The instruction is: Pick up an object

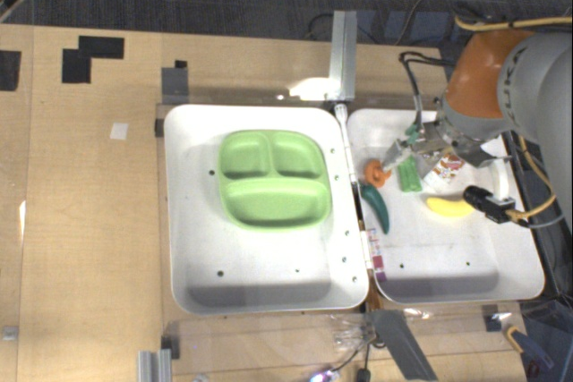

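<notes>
Two white bins side by side on the bench. Left bin [192, 219]: green divided tray [271, 177] lying flat, a little toward the far edge, apart from all walls. Right bin [466, 268]: cluster of small objects in the far half — orange piece [376, 174] near the left wall, dark green pepper-like item [376, 207] just beside that wall, tilted, green block [409, 174] right of the orange piece, yellow banana-shaped item [448, 207] toward the right side, white-and-red packet [445, 167] between block and banana. Near half of this bin bare. Arm [528, 94] in from the right, orange band over the far right corner of the right bin. Gripper [419, 140] low over the cluster, just above the green block and the packet. Cannot tell its state or whether anything is held — too cluttered and small.
</notes>
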